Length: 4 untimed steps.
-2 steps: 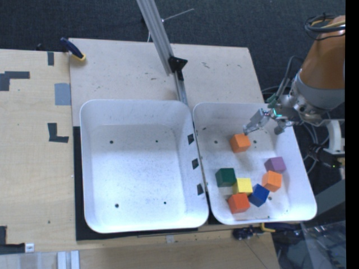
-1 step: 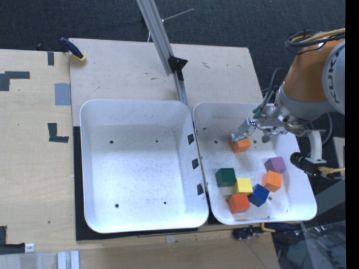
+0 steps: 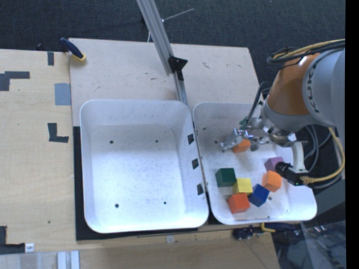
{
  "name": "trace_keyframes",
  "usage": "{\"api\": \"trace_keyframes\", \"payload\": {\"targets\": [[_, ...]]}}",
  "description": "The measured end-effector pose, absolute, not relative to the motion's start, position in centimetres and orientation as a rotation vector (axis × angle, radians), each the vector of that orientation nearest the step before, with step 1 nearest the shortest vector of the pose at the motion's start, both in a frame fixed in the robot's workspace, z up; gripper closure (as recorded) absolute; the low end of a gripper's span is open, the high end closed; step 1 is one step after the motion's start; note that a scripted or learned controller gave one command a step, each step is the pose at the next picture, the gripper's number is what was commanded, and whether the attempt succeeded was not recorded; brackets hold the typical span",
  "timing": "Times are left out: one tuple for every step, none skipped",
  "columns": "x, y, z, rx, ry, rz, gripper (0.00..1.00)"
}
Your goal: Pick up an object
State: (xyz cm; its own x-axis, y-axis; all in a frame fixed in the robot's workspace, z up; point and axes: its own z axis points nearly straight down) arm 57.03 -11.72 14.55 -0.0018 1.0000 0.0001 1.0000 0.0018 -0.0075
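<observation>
Metal claw (image 3: 242, 140) down in the right white plastic bin (image 3: 210, 116), clamped around a small orange block (image 3: 242, 146). Below it: green cube (image 3: 225, 176), yellow cube (image 3: 244, 185), blue cube (image 3: 258, 195), red-orange cube (image 3: 238, 203). Lower right: purple block (image 3: 274, 163), another orange cube (image 3: 272, 181).

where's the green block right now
The green block sits in the right bin, near its left wall, just left of the yellow block and above the red block.
</observation>
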Motion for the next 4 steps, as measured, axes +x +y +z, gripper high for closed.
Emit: {"api": "trace_keyframes", "payload": {"targets": [[56.8, -11.6, 9.1, -2.216, -2.219, 0.008, 0.0], [57.0, -11.6, 10.4, -2.216, -2.222, 0.003, 1.0], [56.7, -10.7, 15.1, -2.22, -2.225, -0.004, 1.0], [56.9, -10.7, 20.4, -2.222, -2.226, -0.004, 1.0]]}}
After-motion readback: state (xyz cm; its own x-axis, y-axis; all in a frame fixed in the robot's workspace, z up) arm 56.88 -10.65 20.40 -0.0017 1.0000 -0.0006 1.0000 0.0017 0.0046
